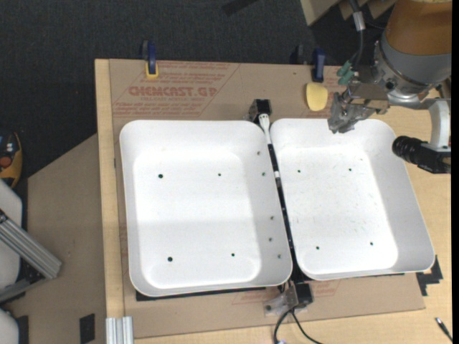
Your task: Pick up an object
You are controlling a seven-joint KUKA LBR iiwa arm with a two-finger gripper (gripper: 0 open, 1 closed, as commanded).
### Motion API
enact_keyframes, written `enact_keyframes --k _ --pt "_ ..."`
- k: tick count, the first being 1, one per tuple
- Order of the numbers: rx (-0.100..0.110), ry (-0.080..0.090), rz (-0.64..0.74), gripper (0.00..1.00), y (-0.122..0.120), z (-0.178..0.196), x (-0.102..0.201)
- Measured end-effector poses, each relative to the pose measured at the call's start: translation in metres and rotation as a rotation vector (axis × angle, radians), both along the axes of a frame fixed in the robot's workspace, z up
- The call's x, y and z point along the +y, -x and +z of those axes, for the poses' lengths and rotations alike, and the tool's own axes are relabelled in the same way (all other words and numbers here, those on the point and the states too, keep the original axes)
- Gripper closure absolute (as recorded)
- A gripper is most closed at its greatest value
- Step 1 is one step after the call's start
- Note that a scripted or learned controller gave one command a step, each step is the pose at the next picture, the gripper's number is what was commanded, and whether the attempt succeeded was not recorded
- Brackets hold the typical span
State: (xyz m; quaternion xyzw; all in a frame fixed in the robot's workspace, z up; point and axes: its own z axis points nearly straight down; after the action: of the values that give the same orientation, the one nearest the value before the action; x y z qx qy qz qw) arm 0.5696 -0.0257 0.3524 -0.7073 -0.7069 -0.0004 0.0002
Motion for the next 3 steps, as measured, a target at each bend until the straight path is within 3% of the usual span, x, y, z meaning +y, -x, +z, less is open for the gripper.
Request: enact_keyframes --k 1,2,3 --pt "0.006 0.000 0.005 1.00 -0.021 -0.067 0.043" --pt "-0.004 0.008 -0.012 1.00 -0.033 -0.058 -0.094" --pt "-0.008 0.010 -0.008 1.00 -0.071 -0.028 -0.206"
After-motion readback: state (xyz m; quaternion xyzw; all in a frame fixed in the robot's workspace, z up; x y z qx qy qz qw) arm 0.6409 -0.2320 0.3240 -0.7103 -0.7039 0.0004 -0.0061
